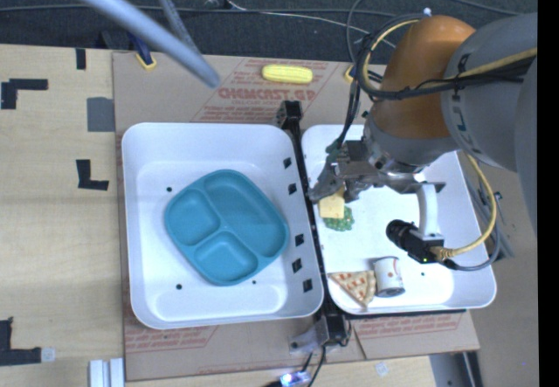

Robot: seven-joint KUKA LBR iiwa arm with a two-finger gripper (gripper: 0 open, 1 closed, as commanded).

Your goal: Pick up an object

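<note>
Small yellow and green object [336,212] in the right bin [472,289], near that bin's left wall, just beside the divider between the two bins. Yellow block on top, green leafy part below and to its right. Gripper [339,180] directly above it, at the upper edge of the yellow part; fingers dark and crowded against the wrist, so state of the jaws not readable from this angle: cannot tell whether apart, together or clamped. Contact with the object likewise unclear.

Further down the same bin, a pizza slice [354,286] flat at the lower left corner, and a small white can [387,277] on its side just beside it, to the right. Black cylindrical part [409,238] of the arm's fittings above the can, with a yellow cable looping toward the right.

Left bin [144,149] with a blue divided tray [225,225], three compartments, tilted a little on the floor. Beyond the bins, on the cardboard sheet [253,97], a yellow corn cob [286,74]. Grey arm with orange band [424,71] in from the right.
</note>
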